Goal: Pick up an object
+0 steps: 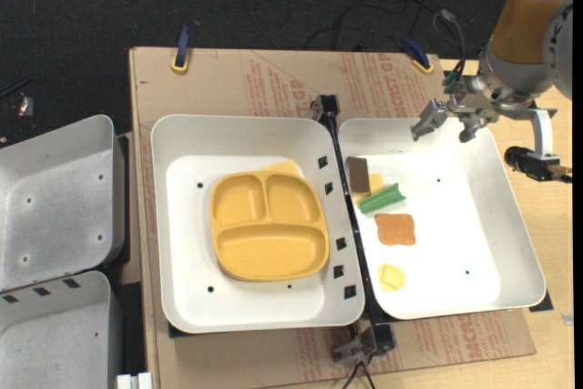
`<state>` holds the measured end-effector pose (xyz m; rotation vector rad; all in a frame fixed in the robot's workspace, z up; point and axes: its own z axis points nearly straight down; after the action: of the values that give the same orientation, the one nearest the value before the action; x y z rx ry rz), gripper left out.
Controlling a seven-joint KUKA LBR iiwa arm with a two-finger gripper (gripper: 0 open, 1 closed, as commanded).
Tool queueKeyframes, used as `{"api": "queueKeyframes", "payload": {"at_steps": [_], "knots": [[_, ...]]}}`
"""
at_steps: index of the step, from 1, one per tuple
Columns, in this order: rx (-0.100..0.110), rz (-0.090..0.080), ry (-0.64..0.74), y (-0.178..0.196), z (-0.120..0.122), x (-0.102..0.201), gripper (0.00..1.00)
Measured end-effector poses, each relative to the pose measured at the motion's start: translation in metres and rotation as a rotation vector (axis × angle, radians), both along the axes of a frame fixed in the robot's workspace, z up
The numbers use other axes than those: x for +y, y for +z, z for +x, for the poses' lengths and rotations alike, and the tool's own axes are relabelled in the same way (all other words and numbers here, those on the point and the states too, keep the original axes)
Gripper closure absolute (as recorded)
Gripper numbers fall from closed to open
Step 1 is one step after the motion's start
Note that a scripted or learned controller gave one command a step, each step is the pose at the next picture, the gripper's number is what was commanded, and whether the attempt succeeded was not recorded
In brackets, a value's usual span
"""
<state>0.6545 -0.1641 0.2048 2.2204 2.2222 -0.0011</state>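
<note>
- The gripper (447, 122) hangs over the far right corner of the right bin (474, 223). Its two fingers (424, 125) are spread apart, with nothing between them.
- The fingertips seem to sit above the bin floor rather than on it, though the slanted view makes the height hard to judge.
- Behind the fingers, the grey wrist leads up to the orange band (533, 9) of the arm, which comes in from the right.
- All the candidate objects lie along the left side of the right bin, well apart from the gripper. A brown block (356, 174) lies nearest the divider, with what may be a yellow piece peeking out beside it.
- Just beside the brown block, on the side away from the divider, lies a green stick-shaped piece (381, 199).
- Nearer the camera than the brown block come an orange flat piece (395, 230) and then a small yellow piece (391, 277).
- Left of the brown block, across the divider, the left bin (182, 287) holds a yellow compartment tray (270, 227).
- Risk, as a judgement: the brown block, green piece and orange piece crowd together, so a descent between them could nudge one aside or close on two at once.
- The flat orange piece and the block against the wall give the fingers little to grip, so they could well close on air.
</note>
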Motion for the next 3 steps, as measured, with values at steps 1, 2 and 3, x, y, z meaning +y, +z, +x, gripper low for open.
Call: {"api": "queueKeyframes", "payload": {"at_steps": [1,2,3], "knots": [[0.003,0.001,-0.001,-0.043,-0.004,0.000,0.00],[0.004,0.001,-0.002,-0.094,-0.013,-0.004,0.00],[0.001,0.000,-0.001,-0.113,-0.013,-0.003,0.00]]}}
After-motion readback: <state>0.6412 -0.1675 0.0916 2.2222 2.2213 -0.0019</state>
